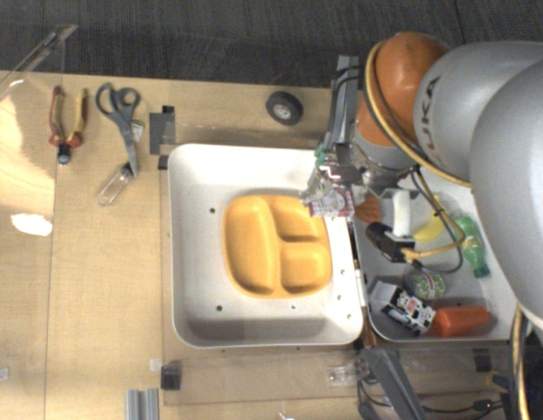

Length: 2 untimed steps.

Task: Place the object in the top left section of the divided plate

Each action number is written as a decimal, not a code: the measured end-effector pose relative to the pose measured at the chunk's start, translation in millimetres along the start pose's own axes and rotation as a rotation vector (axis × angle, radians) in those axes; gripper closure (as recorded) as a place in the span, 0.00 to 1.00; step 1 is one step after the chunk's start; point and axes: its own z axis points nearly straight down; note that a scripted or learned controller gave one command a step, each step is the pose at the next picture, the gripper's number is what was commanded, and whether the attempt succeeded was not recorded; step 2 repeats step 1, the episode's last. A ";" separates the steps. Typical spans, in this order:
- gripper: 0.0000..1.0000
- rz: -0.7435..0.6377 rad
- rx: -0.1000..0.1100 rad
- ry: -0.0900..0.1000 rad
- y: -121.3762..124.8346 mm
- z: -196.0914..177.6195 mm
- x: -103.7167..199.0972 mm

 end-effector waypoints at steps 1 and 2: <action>0.00 0.001 0.000 0.000 0.0 -0.1 -0.4; 0.00 0.001 0.000 0.000 0.0 -0.1 -0.4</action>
